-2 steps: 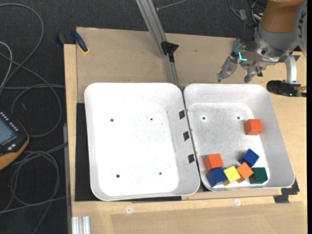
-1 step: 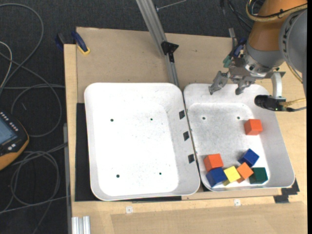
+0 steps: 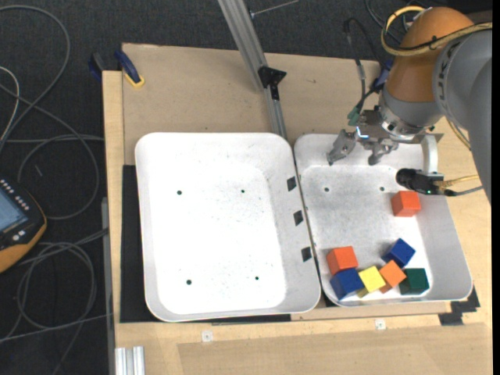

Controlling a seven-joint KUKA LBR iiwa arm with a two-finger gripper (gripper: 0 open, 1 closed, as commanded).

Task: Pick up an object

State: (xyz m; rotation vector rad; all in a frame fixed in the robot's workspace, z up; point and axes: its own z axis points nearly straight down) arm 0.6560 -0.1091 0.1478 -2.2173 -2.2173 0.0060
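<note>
Blocks are my candidates here, and the lone orange block [image 3: 405, 202] looks the easiest: small, rigid, light I'd guess, with flat sides that should sit squarely between fingers. I'd take it across two opposite faces. It lies apart in the right bin [image 3: 437, 233], near that bin's right wall. The other blocks crowd the bin's near edge: an orange cube [image 3: 341, 258], blue cube [image 3: 347, 283], yellow cube [image 3: 371, 278], a second blue cube [image 3: 401, 251] and green cube [image 3: 416, 280], touching or nearly so. My tool [image 3: 358, 151] hangs over the bin's far end, fingers spread, nothing between them. No writing is legible to me.
</note>
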